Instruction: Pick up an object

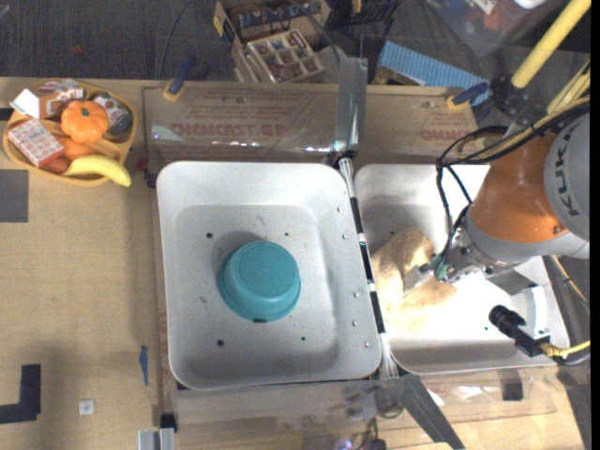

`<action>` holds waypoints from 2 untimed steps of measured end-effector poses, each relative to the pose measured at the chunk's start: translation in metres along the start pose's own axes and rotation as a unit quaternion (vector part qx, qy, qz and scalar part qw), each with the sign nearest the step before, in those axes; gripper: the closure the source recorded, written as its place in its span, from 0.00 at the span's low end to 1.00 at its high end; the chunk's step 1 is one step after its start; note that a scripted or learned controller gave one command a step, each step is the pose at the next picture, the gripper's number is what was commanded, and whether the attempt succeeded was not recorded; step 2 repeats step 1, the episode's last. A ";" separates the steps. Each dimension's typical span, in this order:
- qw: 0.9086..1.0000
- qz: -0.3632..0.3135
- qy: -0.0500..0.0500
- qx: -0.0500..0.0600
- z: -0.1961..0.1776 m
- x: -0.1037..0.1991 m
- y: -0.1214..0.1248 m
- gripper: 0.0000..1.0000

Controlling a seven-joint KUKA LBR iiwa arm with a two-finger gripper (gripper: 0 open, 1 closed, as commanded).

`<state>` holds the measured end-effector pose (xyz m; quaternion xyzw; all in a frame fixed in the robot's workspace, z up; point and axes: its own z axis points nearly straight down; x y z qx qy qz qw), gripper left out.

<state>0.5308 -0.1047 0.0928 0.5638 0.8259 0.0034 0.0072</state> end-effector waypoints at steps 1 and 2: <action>1.000 0.003 0.000 -0.001 -0.011 -0.002 0.000 1.00; 1.000 0.003 0.000 -0.001 -0.011 -0.002 0.000 1.00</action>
